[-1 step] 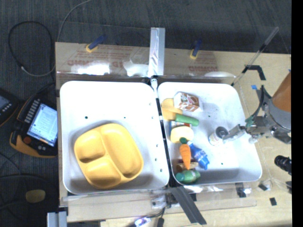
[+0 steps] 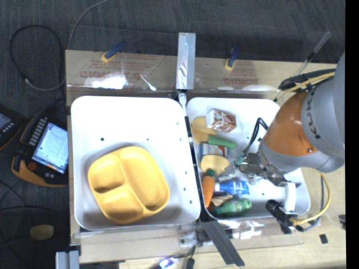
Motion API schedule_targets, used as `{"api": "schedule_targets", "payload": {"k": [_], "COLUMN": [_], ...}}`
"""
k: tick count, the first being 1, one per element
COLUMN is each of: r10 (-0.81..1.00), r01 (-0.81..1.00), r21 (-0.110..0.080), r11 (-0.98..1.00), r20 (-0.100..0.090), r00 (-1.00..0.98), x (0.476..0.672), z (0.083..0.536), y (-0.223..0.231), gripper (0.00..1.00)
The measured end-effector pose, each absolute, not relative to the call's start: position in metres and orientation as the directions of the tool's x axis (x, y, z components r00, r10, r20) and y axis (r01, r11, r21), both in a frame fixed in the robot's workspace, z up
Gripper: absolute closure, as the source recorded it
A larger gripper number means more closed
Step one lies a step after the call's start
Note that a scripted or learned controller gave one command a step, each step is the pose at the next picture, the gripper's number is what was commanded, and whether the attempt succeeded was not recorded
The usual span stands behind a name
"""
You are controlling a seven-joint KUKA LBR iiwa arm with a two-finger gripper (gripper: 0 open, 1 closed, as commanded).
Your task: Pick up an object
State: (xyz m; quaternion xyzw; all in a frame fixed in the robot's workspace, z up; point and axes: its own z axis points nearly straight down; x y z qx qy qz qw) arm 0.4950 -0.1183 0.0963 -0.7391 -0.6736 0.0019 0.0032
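Arm (image 2: 314,128): grey with the orange band, coming in from the right edge and hanging over the right bin.

Gripper (image 2: 249,167): low over the middle of the right bin, close to the pile of objects. Can't tell how it's set from this angle, and I don't see anything clearly held by it.

Right bin (image 2: 252,106): lower right of centre, holding all the small stuff (pretty cluttered).

Objects in it: a brown and white carton (image 2: 222,120) near the top, a green marker-like stick (image 2: 220,142) below it, a yellow piece (image 2: 214,162) in the middle, an orange carrot (image 2: 208,188) against the left wall, a blue and white bottle (image 2: 233,187) just beside the carrot, and a green bottle (image 2: 231,207) at the bottom.

Left bin (image 2: 129,111): centre left, with a yellow divided tray (image 2: 128,184) lying tilted in its lower half.

Tabletop (image 2: 140,66): wooden, carrying both bins side by side.

Floor, left edge: a handheld pendant with a lit screen (image 2: 42,149).
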Motion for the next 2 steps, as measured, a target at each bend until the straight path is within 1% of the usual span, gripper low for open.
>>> {"api": "schedule_targets", "payload": {"k": [1, 2], "r10": [1.000, 0.999], "r01": [0.999, 0.999], "r21": [0.020, 0.017], "r11": [0.026, 0.031], "r20": [-0.013, -0.008], "r00": [-0.026, -0.031], "x": [0.4905, 0.4927], "z": [0.0905, 0.0968], "y": [-0.1034, -0.1004], "gripper": [0.00, 1.00]}}
